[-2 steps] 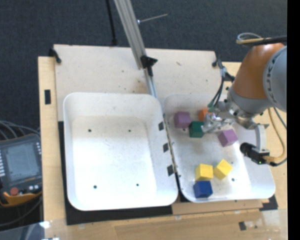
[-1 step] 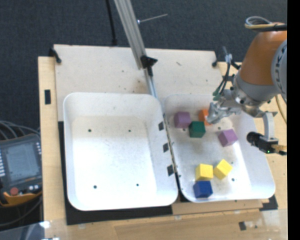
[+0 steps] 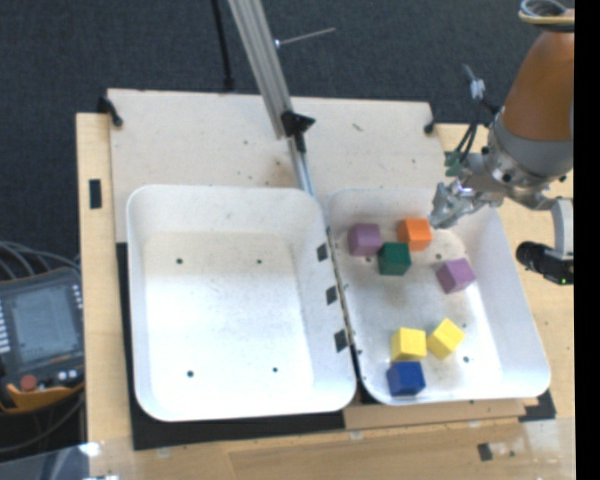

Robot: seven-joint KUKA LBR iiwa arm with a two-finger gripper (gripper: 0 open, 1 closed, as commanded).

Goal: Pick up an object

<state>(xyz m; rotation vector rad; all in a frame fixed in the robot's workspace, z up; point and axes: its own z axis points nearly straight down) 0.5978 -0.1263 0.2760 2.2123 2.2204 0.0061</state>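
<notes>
I can read no text, number or brand anywhere here. The pendant (image 3: 35, 330) at the left edge has a grey screen and some small buttons, but these are too blurred for me to make out any letters. The blocks in the right bin (image 3: 510, 313) have plain coloured faces, and my own arm carries no label that I can read.

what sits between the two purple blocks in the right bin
In the camera view, a dark green cube sits between the purple blocks.
</notes>
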